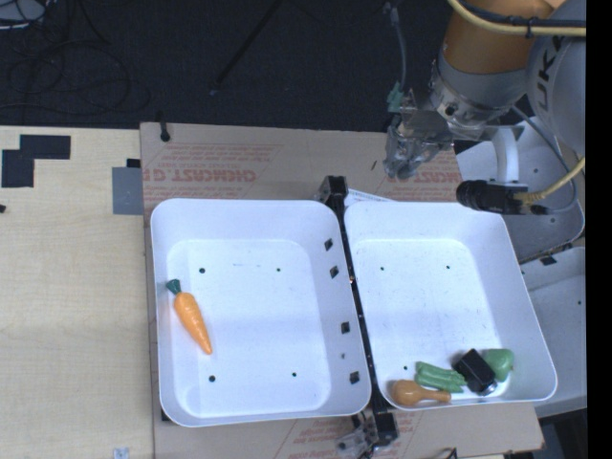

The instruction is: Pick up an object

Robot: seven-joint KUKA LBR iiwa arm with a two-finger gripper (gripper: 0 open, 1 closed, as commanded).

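An orange toy carrot (192,320) with a green top lies near the left wall of the left bin (244,220). In the front right corner of the right bin (430,220) sit a green bean-like piece (439,377), a tan pear-shaped piece (418,393), a black block (475,370) and a green rounded piece (499,360). My gripper (409,157) hangs high behind the right bin's back left corner, far from all of them, with nothing visible in it.
The two white bins share a black clamp strip (346,295) between them. They rest on a cardboard sheet (258,161) on the bench. The arm's grey body (535,55) and a black fitting (488,196) stand at the back right.
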